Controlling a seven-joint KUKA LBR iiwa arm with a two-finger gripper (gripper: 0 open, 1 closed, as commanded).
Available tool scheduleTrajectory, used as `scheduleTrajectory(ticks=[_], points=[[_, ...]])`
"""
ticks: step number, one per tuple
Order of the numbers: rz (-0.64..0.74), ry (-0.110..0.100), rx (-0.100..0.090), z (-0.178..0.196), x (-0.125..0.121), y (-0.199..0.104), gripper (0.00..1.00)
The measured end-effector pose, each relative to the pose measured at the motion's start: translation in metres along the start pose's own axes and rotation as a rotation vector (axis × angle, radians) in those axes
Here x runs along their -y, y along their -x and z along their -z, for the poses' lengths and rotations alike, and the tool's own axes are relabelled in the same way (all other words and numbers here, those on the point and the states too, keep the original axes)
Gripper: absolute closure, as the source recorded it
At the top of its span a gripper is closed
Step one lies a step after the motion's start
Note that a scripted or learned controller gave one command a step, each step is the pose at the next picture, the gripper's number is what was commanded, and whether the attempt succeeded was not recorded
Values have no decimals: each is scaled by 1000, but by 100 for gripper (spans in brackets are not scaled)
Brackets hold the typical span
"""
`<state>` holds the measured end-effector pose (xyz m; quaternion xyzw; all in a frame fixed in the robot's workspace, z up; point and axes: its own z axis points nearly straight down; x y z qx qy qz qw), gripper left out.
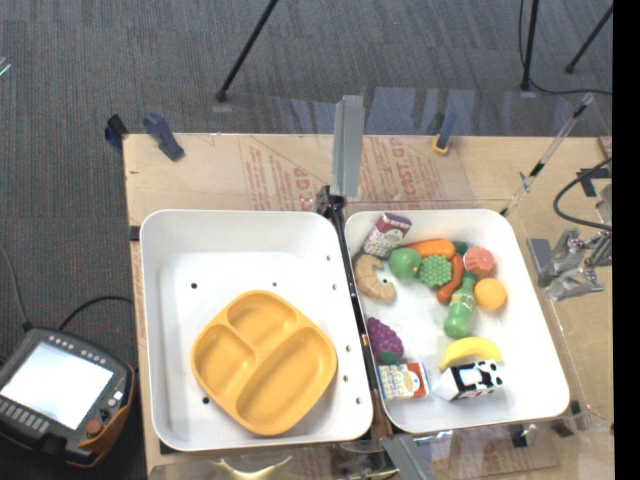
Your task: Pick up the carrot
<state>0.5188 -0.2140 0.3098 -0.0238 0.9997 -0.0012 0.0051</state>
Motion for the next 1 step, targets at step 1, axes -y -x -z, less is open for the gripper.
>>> scheduleTrajectory(ticks=[1], points=[[44, -2, 6, 124, -42, -29, 100]])
